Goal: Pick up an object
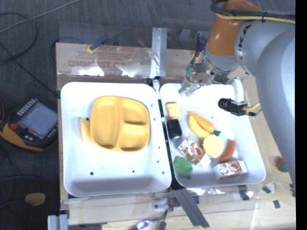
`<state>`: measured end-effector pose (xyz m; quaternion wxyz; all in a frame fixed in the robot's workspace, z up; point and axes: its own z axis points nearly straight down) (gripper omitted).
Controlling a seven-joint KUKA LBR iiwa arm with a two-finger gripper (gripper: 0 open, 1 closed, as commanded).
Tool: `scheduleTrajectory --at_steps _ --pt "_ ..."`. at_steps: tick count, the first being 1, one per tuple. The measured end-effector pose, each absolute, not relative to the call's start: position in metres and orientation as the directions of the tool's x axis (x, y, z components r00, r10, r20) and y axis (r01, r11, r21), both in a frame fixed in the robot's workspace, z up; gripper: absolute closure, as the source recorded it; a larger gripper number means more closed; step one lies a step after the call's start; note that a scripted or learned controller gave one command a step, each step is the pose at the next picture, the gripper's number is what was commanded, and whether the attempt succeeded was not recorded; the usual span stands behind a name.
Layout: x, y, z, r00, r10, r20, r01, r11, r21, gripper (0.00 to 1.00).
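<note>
We see the gripper (192, 86) poised over the right bin's (249, 143) far edge; finger state unclear, nothing held, so picking remains undone.

To my side, on the dark carpet left of the bench, a handheld control pendant (34, 123) with a grey screen lies flat. A thin cable (53, 6) trails across the carpet above it. A blue clip (97, 43) sits on the brown cardboard (76, 56) behind the bins.
</note>
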<state>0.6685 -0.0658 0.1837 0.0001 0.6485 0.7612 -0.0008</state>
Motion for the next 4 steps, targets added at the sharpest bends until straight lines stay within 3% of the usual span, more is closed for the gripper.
scheduleTrajectory --at_steps 1,2,3,4 --pt "0.668 -0.066 0.184 -0.159 0.987 -0.002 0.987 0.159 -0.001 0.00" --pt "0.635 -0.103 0.089 -0.250 0.968 -0.004 0.968 0.250 0.009 0.00" --pt "0.636 -0.101 0.100 -0.249 0.968 0.000 0.968 0.249 0.013 1.00" --pt "0.658 -0.056 0.183 -0.130 0.992 -0.001 0.992 0.130 -0.001 1.00"
